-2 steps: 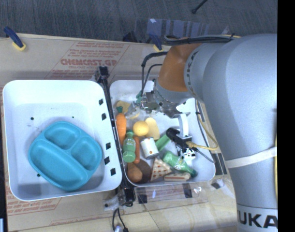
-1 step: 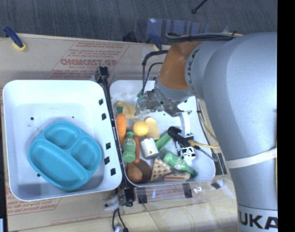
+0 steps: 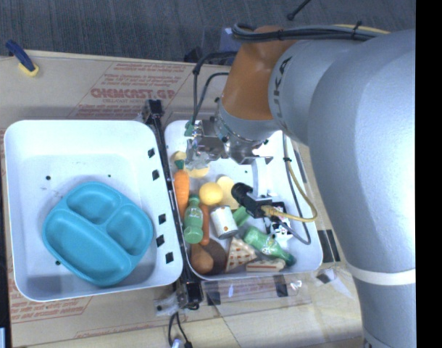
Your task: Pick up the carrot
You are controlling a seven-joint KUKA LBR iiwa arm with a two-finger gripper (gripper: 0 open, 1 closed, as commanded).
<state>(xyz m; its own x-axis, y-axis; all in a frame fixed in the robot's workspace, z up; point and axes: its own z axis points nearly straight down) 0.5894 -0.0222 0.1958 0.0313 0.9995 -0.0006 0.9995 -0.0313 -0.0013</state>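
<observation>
In the right bin (image 3: 308, 263), the carrot (image 3: 181, 189) lies below the tool (image 3: 199, 149); its grip unreadable.

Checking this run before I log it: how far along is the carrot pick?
Done: arm is over the right bin, gripper at its far end. In hand: nothing visible; the carrot lies by the left wall, just below the gripper. Left: descend, grasp, lift.
</observation>
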